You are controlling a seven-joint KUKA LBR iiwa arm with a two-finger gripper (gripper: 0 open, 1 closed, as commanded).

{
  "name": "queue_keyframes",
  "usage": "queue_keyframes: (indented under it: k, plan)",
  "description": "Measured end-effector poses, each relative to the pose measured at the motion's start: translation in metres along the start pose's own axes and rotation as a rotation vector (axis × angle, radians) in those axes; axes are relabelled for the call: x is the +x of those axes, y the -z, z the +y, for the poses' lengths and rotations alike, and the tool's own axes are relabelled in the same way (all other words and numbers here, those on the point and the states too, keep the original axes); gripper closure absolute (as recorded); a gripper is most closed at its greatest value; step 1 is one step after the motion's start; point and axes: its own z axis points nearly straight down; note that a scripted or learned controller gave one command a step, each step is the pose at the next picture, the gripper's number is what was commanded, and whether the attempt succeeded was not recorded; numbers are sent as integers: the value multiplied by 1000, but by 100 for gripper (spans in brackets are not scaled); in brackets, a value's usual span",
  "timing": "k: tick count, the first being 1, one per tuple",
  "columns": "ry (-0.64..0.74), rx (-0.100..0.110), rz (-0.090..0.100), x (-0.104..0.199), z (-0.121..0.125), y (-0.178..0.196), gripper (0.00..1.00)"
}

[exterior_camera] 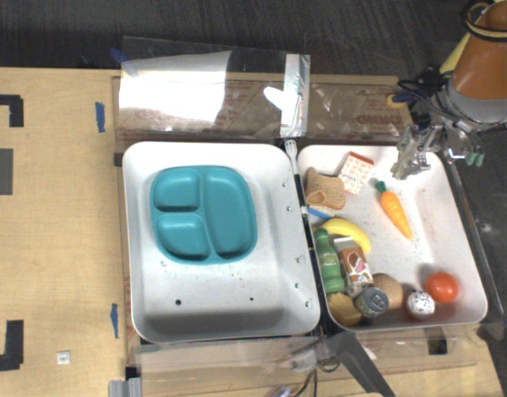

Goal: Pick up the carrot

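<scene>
Right bin (466, 222) holds carrot (395, 211), banana (350, 232), tomato (442, 287), green bottle (327, 259). Gripper (410, 165) hangs just above carrot's green end, nothing between fingers. Left bin (274, 304) holds teal divided plate (203, 213).

The tan surface (55, 246) carries two shallow white bins side by side, touching. The left bin (220, 304) sits mid-surface; the right bin (460, 222) lies toward the right edge. Clear plastic sheeting (195, 93) lies along the far edge behind them.
</scene>
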Motion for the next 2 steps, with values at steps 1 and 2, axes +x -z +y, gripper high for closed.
queue_keyframes:
  k: [1,2]
  plan:
    - [1,0,-5,-1,1,9,100]
    - [1,1,-17,-4,1,21,100]
